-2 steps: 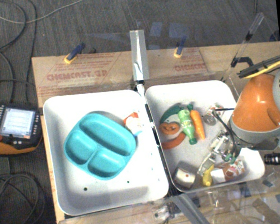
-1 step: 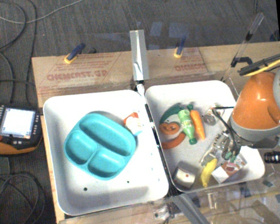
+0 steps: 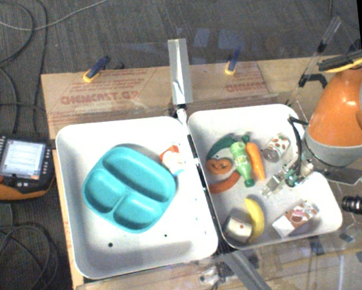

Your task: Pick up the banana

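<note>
Nearest the lens along the front wall of the right bin [image 3: 273, 240] lies the banana [image 3: 255, 217], yellow and curved, standing lengthwise toward that wall. Touching the banana's left side sits a small round can [image 3: 238, 228]; to the banana's right, apart from it, lies a small white box [image 3: 295, 216]. Beyond the banana are an orange carrot [image 3: 255, 160], a green bottle-like toy [image 3: 241, 159] and a reddish sausage shape [image 3: 224, 183]. Up and right of the banana hangs the pincer [image 3: 282, 181], well clear of it; the metal parts blur together, so whether it is spread or pressed together I cannot tell. Far left of the banana, the left bin [image 3: 77, 205] holds a teal divided tray [image 3: 130, 187].
</note>
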`<state>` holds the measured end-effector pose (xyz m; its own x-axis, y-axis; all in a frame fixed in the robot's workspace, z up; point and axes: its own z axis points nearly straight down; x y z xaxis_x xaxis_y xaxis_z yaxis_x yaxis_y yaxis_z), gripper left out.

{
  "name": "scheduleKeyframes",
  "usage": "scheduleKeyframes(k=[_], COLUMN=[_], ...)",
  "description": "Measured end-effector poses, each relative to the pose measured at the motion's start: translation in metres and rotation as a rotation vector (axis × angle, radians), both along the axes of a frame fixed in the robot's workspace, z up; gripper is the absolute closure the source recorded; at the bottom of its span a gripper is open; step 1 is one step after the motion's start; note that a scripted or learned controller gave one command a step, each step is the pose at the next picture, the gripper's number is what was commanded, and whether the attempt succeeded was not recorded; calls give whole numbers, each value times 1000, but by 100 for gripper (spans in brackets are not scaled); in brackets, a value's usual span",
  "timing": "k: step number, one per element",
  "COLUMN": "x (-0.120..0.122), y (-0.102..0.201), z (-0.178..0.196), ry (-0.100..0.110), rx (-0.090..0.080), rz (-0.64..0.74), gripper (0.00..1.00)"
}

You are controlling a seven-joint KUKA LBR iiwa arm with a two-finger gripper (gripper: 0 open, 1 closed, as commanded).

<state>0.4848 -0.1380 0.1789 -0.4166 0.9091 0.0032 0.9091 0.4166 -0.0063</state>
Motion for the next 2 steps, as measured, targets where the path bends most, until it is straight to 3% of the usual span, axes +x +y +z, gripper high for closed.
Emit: scheduleKeyframes(k=[1,2], x=[0,5], y=[0,26], z=[0,-90], ry=[0,-23], rx=[0,-11], rz=[0,265], gripper=[0,0])
